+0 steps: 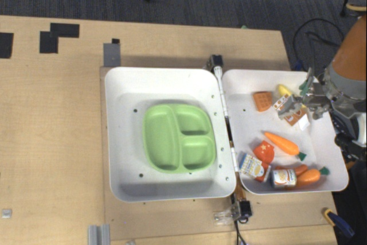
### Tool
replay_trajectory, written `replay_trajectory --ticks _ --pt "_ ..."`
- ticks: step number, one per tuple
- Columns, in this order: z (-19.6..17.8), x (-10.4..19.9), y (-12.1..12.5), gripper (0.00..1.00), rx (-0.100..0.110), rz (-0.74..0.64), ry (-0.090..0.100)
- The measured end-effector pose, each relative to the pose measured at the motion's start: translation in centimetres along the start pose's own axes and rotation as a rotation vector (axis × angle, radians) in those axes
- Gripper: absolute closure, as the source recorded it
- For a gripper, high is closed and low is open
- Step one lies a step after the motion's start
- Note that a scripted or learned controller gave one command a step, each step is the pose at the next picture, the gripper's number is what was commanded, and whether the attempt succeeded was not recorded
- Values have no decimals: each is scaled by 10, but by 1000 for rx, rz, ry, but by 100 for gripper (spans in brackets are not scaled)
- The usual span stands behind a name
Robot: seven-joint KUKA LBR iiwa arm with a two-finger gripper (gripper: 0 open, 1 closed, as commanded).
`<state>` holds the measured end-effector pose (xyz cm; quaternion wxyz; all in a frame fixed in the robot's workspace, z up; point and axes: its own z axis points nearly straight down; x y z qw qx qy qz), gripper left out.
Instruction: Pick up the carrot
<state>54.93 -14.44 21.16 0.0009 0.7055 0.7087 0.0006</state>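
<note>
Carrot [281, 143] lies flat in the right bin [241, 89], roughly mid-bin, long axis running diagonally from upper left to lower right, green stub at the lower-right end. It is apart from its neighbours along most of its length, so a top-down pinch across the narrow body looks workable.

A second carrot-like piece [310, 176] sits at the bin's lower edge, touching a small can [284, 178]. That one is hemmed in by the can and the bin wall, so it looks the worse pick; the mid-bin carrot is the obvious target.

Claw [298, 101] hangs over the upper part of the right bin, above and slightly right of the carrot, not on it. Metal fingers overlap a small printed packet [293, 116] and sit near a yellow item [284, 90]. Whether the claw is released or clenched: cannot tell, clutter hides the tips. Nothing confirms a grasp on anything.

Other clutter: an orange cracker-like square [262, 101] upper left in the bin, a red strawberry-like piece [264, 151] just left of the carrot's thick end, and a blue-white carton [251, 166] below that.

Left bin [114, 123] carries a green divided plate [178, 136], well apart from the action, likely just a drop zone.

Judgement: pick not yet made. Claw needs to shift toward the near side of the bin and drop over the carrot's middle. Risk: clipping the strawberry piece at the thick end.
</note>
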Motion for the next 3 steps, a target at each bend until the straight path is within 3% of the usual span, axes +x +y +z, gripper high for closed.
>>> replay_trajectory --ticks 1,2,3 --pt "125 20 -19 0 -4 3 0" --pt "114 20 -17 100 -9 2 -1" --pt "27 86 -2 100 0 362 1"
